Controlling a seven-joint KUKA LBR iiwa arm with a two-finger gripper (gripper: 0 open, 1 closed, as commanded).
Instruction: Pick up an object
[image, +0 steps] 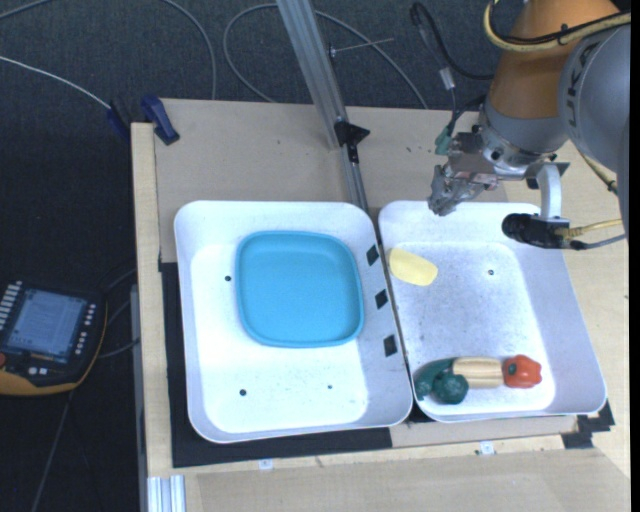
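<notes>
Hanging over the right bin's (560, 300) back edge, gripper (442, 205) gripping nothing, aiming for the yellow piece (412, 267) nearby; finger spread too small to tell.

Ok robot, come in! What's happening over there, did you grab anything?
Gripper above right bin's far edge, nothing seen between fingers. Yellow piece lies nearby, untouched. Path looks clear.

I count two white bins: the left bin (200, 330) and the right bin (560, 330). In the left I see one blue plate (299, 288). In the right I count four items: one yellow piece (412, 267), one green piece (442, 384), one tan piece (478, 371), one red piece (521, 371)
</notes>
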